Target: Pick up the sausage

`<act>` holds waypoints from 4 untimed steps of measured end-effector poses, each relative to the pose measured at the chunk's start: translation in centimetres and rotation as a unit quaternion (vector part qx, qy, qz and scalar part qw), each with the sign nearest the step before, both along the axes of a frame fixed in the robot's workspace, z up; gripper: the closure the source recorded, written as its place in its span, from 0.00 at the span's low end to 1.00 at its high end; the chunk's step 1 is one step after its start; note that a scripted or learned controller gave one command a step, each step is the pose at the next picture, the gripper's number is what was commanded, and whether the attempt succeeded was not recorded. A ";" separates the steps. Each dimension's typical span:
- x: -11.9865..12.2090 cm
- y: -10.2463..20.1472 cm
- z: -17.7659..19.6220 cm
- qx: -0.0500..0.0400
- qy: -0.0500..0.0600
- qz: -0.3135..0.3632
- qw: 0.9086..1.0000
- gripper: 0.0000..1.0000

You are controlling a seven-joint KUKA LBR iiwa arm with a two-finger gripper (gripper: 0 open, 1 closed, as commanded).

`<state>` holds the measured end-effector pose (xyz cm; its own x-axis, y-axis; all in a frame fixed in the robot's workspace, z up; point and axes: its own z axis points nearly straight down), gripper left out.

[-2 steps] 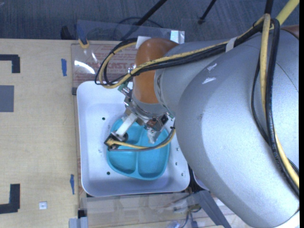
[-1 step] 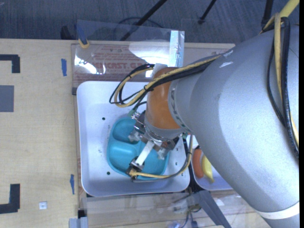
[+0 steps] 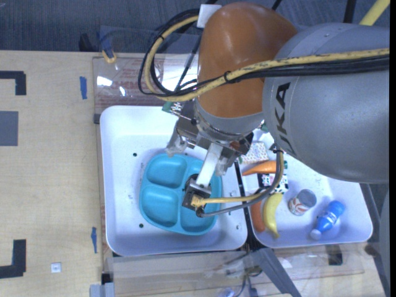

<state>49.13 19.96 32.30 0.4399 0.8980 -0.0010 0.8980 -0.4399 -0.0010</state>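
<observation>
Your gripper point(image 3: 178, 142) over blue divided plate point(image 3: 161, 184), left bin point(image 3: 117, 166); grip state cannot tell. Sausage point(image 3: 257, 219) in right bin point(image 3: 356, 193), against banana point(image 3: 271, 212); carrot point(image 3: 260, 167), can point(image 3: 302, 202), bottle point(image 3: 327, 218) near.

The left bin point(image 3: 117, 166) is white and holds a turquoise tray point(image 3: 162, 193). The right bin point(image 3: 354, 197), also white, holds a yellow banana point(image 3: 271, 214), an orange carrot point(image 3: 260, 167), a reddish-brown sausage point(image 3: 256, 220) and a blue bottle point(image 3: 327, 218). The bench point(image 3: 43, 184) is pale wood.

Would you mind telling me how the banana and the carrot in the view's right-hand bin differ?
The banana is yellow, the carrot orange. The banana is curved and runs up-down in the view; the carrot is straighter and lies across it. Both lie in the right-hand bin.
</observation>
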 end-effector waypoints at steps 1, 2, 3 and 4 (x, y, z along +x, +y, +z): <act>2.2 -8.2 -17.4 0.001 0.001 0.043 0.999 0.00; -1.1 -6.7 -4.0 0.000 -0.001 0.268 0.963 0.00; -1.3 0.3 -14.7 0.001 0.001 0.219 0.976 0.00; -1.2 0.2 -13.8 0.001 0.001 0.217 0.976 1.00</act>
<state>47.91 20.17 18.53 0.0189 0.9998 -0.0002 0.9998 -0.0189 -0.0034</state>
